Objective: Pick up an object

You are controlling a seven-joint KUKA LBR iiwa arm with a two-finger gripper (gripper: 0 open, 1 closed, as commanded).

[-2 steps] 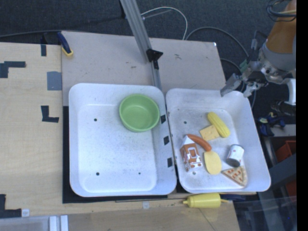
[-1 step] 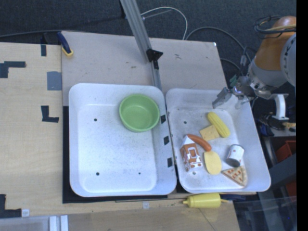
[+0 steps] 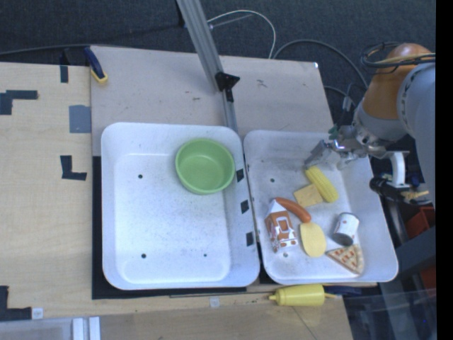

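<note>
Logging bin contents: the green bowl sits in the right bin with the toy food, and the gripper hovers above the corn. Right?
Not quite: the camera view shows the green bowl in the left bin. The toy food is in the right bin, gripper above the corn.

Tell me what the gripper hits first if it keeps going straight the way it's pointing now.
Probably the corn cob. The gripper points down-left over the right bin, and the cob lies just below its tips. Depth is unclear, so it might meet the bin floor beside the cob instead.

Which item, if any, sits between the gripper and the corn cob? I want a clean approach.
Nothing visible does. The gripper hangs just above and beside the corn cob in the right bin. The cheese wedge touches the cob on its far side, away from the gripper.
</note>
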